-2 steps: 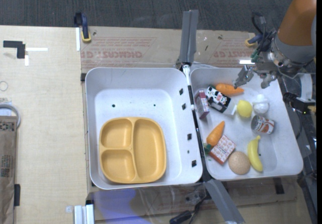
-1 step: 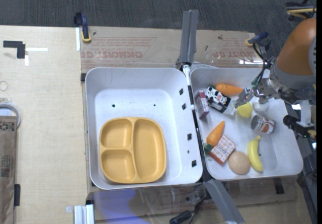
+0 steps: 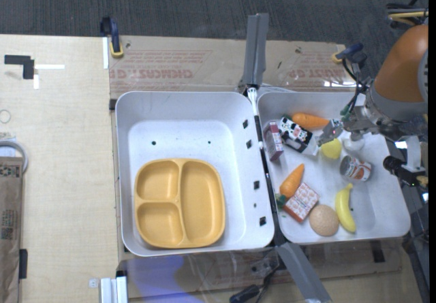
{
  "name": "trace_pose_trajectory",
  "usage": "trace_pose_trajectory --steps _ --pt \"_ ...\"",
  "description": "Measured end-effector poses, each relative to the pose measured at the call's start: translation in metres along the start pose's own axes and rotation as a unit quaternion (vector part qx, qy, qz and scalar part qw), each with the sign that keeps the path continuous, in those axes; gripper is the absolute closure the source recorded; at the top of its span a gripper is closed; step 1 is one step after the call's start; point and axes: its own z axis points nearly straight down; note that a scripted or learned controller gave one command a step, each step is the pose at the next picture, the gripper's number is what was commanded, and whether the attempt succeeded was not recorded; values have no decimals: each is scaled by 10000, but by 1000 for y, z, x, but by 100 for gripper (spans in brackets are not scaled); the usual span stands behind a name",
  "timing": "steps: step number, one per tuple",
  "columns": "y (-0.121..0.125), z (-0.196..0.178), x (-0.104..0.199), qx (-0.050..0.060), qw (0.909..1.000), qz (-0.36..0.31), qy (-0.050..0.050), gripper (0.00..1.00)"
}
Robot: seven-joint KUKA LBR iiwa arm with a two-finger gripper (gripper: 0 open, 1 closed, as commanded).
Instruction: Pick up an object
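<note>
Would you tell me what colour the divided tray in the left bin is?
The divided tray is yellow-orange, seen clearly in the camera view.

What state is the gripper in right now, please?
Gripper: low over the right bin, beside the yellow lemon; state cannot be told.

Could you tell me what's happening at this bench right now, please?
The KUKA arm reaches in over the right bin, its end effector low beside a yellow lemon-like toy. Around it lie two carrots, a banana, a can and an egg-like ball. The left bin holds a yellow divided plate.
</note>
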Motion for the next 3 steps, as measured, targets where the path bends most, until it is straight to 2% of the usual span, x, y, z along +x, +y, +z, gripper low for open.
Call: trace_pose_trajectory --steps 1,2,3 --pt "0 0 0 2 10000 0 1 0" --pt "-56 32 9 107 9983 -566 5 0" --pt "-118 31 9 108 9916 -1292 17 0"
